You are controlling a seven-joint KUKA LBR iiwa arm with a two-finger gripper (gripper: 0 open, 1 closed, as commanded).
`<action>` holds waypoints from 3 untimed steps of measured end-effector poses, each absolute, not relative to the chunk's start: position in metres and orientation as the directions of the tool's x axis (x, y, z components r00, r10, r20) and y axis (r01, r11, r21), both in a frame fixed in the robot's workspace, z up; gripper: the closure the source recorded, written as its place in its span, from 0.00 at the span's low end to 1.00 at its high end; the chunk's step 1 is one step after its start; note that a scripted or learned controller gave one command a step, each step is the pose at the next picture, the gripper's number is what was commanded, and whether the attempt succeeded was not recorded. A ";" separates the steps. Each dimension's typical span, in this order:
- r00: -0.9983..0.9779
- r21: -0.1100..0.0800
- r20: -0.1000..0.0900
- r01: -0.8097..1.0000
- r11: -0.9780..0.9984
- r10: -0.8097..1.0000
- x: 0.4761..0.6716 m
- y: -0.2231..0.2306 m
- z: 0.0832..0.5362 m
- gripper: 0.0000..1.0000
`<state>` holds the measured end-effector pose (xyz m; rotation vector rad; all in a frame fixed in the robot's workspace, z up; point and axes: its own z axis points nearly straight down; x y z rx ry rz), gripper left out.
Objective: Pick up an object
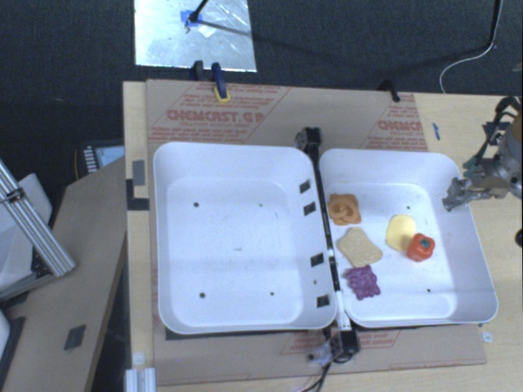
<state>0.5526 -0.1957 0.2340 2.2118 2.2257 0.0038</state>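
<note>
In the right bin (pixel 384 166) lie several toy foods. An orange pretzel-like piece (pixel 344 209) sits near the divider, with a tan bread slice (pixel 359 246) just below it and a purple grape bunch (pixel 362 281) below that. A yellow piece (pixel 400 230) lies further right, touching a red tomato (pixel 420 247) with a green stem. My gripper (pixel 459 193) hangs over the bin's right rim, up and to the right of the yellow piece, apart from all the objects. Nothing shows between its fingers.
The left bin (pixel 237 235) sits beside the right one, joined by a black-clipped divider (pixel 320 219). Both rest on a cardboard sheet (pixel 221 109). A shiny metal plate (pixel 194 21) lies beyond the bench. A white cable (pixel 474 51) runs at the upper right.
</note>
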 end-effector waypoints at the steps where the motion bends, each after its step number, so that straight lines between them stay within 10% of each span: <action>1: -0.009 0.008 -0.001 1.000 0.009 1.000 0.571 -0.118 0.332 1.00; 2: -0.014 0.003 0.002 1.000 0.014 1.000 0.595 -0.010 0.314 1.00; 3: -0.008 0.006 0.002 1.000 0.008 1.000 0.524 0.016 0.391 1.00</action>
